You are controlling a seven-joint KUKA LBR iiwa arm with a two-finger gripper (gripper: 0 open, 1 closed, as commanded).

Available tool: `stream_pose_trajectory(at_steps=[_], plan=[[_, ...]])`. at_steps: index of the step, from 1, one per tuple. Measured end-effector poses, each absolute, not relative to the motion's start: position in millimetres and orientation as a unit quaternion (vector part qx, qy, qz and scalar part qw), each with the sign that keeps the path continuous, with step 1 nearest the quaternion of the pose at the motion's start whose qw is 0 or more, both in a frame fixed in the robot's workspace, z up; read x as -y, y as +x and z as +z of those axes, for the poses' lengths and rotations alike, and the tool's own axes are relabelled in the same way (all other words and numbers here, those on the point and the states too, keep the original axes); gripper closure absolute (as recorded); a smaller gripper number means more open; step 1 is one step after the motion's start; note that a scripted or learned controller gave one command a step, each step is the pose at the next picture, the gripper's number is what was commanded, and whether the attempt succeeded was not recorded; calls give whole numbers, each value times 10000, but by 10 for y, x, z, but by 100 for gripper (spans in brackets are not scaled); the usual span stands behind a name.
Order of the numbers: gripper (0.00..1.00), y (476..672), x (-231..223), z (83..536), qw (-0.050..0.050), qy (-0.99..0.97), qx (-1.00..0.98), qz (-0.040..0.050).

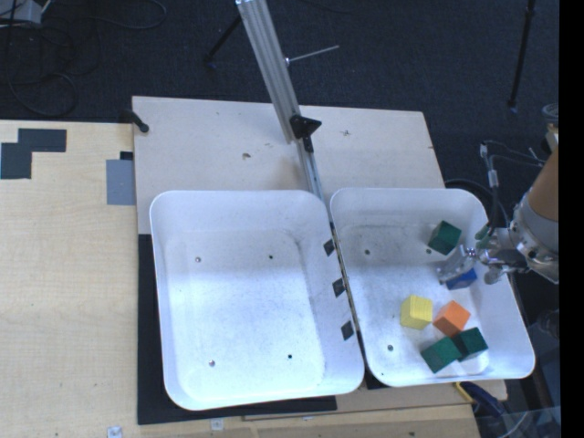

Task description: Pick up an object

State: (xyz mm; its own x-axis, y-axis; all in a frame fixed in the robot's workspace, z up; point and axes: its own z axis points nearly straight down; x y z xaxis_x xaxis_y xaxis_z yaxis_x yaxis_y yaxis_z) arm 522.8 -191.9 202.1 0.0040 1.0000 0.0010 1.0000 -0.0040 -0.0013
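Arm comes in from the right edge, wrist w/ orange band partly cut off by the frame. Pincer (464,265) sits low over the right bin (383,210), near its right wall, metal fingers pointing left-ish. A blue block (462,279) lies right at the fingertips, touching or nearly so; can't tell if it's actually between the fingers or just beside/under them, so pincer state: cannot tell, open vs clenched not readable at this res.

Other stuff in the right bin: dark green cube (444,237) just up-left of the pincer, near but apart from it. Yellow cube (416,312) lower, toward bin centre. Orange cube (452,318) just right of the yellow one, close, maybe touching. Below those, two more green blocks side by side at the bin's lower right corner: lighter green block (440,353) and darker green block (472,342), touching each other, orange one just above them.

Left bin (182,210) sits next to the right bin, rims meeting along the middle w/ small black clips on the seam. Both bins rest on a pale board on the desk (64,272). A slanted aluminium rail (271,62) runs from top centre down to the seam btw the bins, w/ a black bracket partway. Dark floor and cables behind.
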Motion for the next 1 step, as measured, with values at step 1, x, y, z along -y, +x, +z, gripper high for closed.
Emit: stream_pose_trajectory(at_steps=[1], plan=[[0,5146,1756,1225,-123,-7075,7066,-43]])
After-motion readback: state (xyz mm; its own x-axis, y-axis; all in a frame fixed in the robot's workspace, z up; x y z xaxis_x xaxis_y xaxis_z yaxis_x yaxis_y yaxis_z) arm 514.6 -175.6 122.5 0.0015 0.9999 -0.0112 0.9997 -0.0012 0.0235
